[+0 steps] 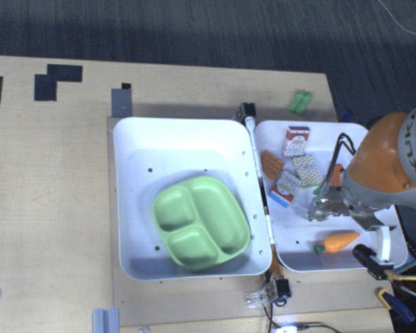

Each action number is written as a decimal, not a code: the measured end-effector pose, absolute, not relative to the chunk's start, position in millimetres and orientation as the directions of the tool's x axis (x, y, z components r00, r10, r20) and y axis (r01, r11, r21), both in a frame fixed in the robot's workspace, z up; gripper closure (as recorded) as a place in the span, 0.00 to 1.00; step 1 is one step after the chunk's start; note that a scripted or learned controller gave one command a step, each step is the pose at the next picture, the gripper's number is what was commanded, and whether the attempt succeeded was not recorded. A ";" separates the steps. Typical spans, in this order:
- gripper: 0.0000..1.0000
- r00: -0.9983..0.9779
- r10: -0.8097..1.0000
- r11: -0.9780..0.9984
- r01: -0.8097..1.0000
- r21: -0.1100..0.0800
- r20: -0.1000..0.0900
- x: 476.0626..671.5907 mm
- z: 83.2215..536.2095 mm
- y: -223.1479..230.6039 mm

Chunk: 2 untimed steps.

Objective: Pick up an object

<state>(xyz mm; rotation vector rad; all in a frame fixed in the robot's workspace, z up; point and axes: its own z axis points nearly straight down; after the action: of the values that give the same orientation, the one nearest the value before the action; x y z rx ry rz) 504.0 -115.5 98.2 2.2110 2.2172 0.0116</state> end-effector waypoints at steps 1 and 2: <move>0.00 -0.003 1.000 0.003 1.000 0.012 -0.002 503.9 98.1 -115.5; 0.00 -0.002 1.000 0.002 1.000 0.009 -0.002 520.6 87.0 -83.6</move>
<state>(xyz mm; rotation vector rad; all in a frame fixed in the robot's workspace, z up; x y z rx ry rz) 520.6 -83.6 87.0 2.2135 2.2187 0.0071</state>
